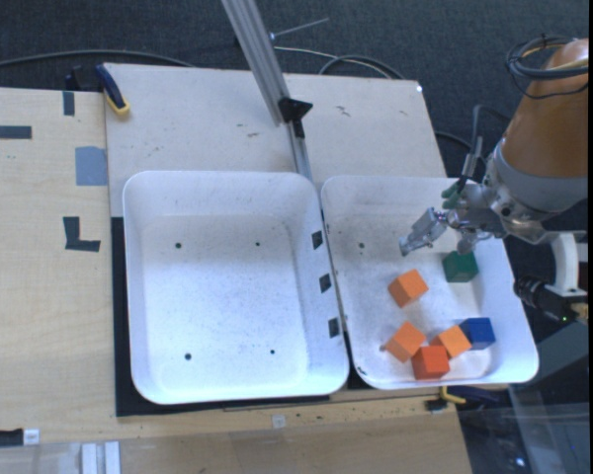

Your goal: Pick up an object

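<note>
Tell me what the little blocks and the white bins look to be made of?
Blocks, such as the orange block and green block: probably painted wood or foam; flat matte colour, sharp edges, no shine. Bins: likely moulded plastic; smooth, rounded rims, faintly speckled. Too small to be sure.

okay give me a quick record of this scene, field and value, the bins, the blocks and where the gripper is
bins: left bin and right bin, side by side
blocks: all in the right bin
orange blocks: three, at
red block, near the front wall
blue block
green block
gripper, over the right bin, left of the green block
held: nothing visible between its fingers
</note>
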Motion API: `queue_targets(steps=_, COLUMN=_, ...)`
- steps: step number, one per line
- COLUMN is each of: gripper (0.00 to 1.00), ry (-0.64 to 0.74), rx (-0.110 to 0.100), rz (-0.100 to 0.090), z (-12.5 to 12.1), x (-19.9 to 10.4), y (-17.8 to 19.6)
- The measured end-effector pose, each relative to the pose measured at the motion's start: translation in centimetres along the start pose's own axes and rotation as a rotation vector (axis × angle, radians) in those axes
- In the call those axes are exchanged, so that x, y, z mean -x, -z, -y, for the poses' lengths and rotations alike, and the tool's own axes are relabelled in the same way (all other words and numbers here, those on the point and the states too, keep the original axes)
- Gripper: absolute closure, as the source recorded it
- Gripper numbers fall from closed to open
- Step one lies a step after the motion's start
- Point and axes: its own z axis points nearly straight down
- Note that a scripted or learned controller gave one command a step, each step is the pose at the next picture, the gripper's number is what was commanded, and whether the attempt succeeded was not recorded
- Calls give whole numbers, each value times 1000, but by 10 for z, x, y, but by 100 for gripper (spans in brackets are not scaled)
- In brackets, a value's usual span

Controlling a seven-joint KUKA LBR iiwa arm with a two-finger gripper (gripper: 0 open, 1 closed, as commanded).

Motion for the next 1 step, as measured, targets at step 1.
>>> queue_targets(steps=1, gripper=0, ry=-2, rx=-4, rz=2, z=-13, x=27, y=-152)
